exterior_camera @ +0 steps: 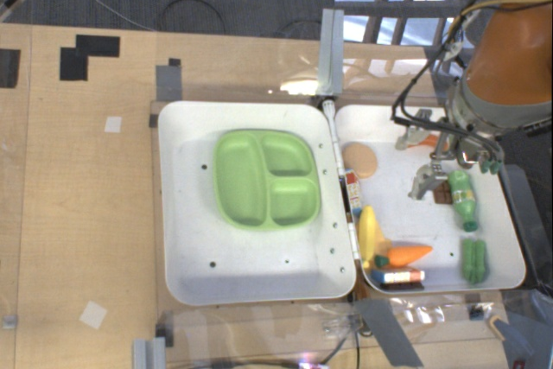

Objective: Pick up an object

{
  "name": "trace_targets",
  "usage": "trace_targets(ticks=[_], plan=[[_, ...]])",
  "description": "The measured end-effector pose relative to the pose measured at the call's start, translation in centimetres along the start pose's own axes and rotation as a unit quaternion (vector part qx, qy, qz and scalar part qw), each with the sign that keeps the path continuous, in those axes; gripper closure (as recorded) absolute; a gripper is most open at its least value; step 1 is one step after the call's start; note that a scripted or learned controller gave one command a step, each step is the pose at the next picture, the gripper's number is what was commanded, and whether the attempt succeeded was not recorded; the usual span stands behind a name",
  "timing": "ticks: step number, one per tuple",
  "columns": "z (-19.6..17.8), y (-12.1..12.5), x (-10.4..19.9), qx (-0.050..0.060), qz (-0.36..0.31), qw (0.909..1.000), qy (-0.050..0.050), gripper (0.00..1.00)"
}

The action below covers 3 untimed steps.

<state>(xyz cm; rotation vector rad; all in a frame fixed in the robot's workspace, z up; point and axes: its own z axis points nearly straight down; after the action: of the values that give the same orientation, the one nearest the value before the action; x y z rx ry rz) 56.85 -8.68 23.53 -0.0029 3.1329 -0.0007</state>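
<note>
Fingers of the hand [429, 177] look spread with nothing between them, low over the right bin [510, 272] toward its far right. We see a green bottle [463, 200] just beside them, lying flat. We judge it light, stiff and slippery, best pinched across its middle.
</note>
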Motion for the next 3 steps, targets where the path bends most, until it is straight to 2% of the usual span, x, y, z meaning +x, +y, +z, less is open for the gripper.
trace_targets(ticks=[1, 2, 3], plan=[[13.7, -7.1, 2.1, 0.001, -0.068, 0.9977, -0.003, 0.0], [14.8, -7.1, -7.3, -0.001, -0.026, 0.9997, 0.0, 0.0], [14.8, -11.5, -4.3, 0.001, -0.033, 0.9995, -0.001, 0.0]])
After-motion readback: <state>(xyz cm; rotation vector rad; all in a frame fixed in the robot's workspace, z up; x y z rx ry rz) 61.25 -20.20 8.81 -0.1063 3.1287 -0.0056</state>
